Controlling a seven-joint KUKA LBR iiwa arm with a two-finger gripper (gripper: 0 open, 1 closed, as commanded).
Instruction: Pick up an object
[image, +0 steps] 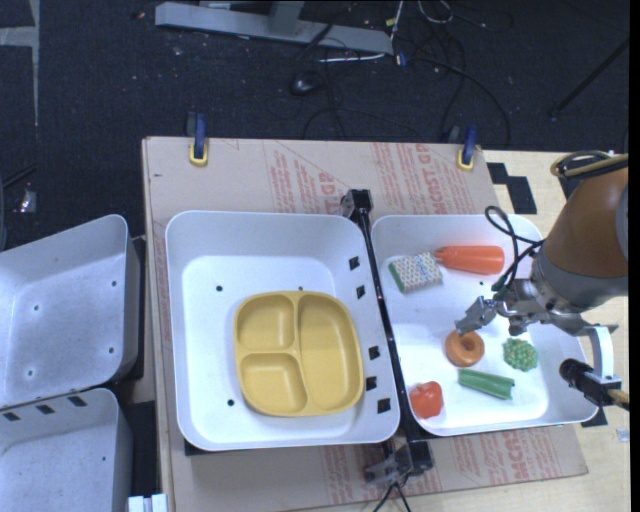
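In the right bin (530, 405) lie an orange carrot (470, 258), a pale speckled block (415, 270), an orange ring-shaped toy (464, 348), a green broccoli piece (519, 354), a green bean pod (486, 382) and a red pepper (426, 399). My gripper (493, 322) hangs over the middle of this bin, just above and between the orange ring and the broccoli. It is open, with nothing between its fingers. The arm's orange band (595, 225) is over the bin's right rim.
The left bin (200, 400) holds a yellow three-compartment plate (298, 352). A black divider (378, 320) runs between the two bins. Grey trays (60, 300) stand off the bench at the left. A cable (505, 235) loops near the carrot.
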